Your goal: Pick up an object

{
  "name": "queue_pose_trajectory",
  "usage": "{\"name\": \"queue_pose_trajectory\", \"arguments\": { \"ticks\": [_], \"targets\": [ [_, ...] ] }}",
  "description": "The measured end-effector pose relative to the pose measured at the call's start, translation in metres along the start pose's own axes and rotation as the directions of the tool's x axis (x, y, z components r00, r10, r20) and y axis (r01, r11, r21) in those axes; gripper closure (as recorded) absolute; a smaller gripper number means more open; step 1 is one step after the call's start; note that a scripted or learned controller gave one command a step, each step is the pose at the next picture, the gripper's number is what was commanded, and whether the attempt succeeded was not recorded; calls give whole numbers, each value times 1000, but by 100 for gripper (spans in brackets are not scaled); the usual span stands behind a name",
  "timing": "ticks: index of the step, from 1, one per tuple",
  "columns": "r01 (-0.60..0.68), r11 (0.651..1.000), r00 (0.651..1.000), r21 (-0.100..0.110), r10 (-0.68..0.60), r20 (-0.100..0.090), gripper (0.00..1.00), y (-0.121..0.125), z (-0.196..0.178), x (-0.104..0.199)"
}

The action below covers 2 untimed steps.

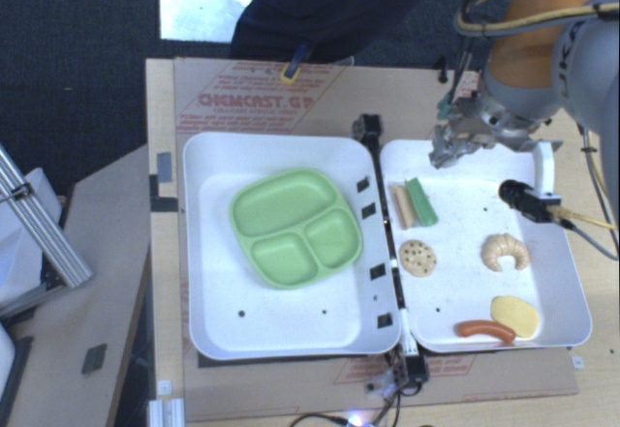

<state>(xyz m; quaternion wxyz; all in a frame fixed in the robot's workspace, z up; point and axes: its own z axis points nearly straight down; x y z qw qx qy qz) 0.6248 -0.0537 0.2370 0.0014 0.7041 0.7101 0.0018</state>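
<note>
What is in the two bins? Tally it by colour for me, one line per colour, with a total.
Green: 2, the divided plate and the green stick
Tan or beige: 3, the tan stick, the cookie, the croissant
Yellow: 1, the yellow piece
Orange-red: 1, the sausage
Total: 7

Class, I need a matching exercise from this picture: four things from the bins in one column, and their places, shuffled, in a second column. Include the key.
Things
1. green tray
2. cookie
3. croissant
4. sausage

Places
A. right bin, near front edge
B. left bin
C. right bin, beside the divider
D. right bin, toward its right side

Pairs: 1-B, 2-C, 3-D, 4-A
</note>
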Motion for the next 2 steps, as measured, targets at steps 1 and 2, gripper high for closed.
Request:
{"name": "queue_pose_trajectory", "arguments": {
  "ticks": [1,2],
  "targets": [
    [-1,1000,1000,1,1,1,100,38,18,22],
    [-6,1000,1000,1,6,2,100,38,18,16]
  ]
}}
